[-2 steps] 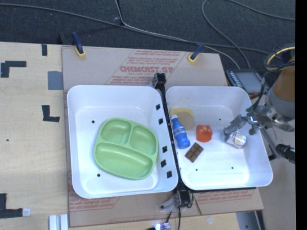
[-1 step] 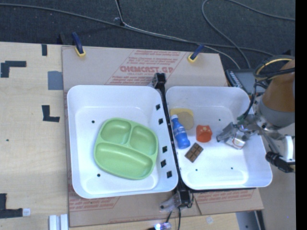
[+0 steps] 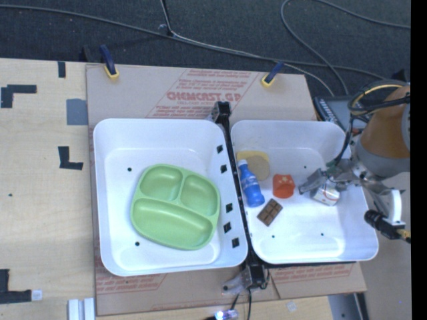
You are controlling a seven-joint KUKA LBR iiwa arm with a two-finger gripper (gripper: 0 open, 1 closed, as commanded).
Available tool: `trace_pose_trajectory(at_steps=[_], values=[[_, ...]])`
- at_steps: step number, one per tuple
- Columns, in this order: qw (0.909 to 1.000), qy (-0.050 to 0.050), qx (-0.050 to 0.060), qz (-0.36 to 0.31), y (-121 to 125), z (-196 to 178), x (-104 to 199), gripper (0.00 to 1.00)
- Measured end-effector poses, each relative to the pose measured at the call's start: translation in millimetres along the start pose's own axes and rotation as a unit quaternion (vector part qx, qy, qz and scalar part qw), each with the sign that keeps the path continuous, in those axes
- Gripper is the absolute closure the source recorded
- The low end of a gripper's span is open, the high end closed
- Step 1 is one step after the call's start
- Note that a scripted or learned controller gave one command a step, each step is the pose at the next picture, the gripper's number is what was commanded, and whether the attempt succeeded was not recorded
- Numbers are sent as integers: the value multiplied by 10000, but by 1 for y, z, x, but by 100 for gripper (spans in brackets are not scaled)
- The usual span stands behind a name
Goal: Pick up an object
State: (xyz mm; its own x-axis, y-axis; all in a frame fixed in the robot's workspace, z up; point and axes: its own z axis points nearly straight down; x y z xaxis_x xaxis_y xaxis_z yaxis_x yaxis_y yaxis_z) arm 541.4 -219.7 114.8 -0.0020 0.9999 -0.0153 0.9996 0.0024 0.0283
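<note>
Camera view: green plate [image 3: 176, 206] in left bin [image 3: 107, 152].

This looks like a robot lab. Two white bins [image 3: 107, 139] sit on a cardboard sheet [image 3: 200, 89] held by clamps [image 3: 109, 64], with loose cables [image 3: 320, 5] and tape marks [image 3: 67, 157] around the bench [image 3: 33, 199].

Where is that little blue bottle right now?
The blue bottle lies in the right-hand bin, hard against its left wall, just below a tan round piece and left of the orange cup.
</note>
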Motion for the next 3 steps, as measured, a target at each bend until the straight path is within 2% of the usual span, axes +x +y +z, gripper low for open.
trace_pose_trajectory(at_steps=[1, 2, 3], values=[[10000, 15, -7, 1, 2, -10, 1, 100], [9999, 67, 120, -1, 7, -73, 1, 100], [9999, 70, 127, 2, 9, -112, 0, 100]])
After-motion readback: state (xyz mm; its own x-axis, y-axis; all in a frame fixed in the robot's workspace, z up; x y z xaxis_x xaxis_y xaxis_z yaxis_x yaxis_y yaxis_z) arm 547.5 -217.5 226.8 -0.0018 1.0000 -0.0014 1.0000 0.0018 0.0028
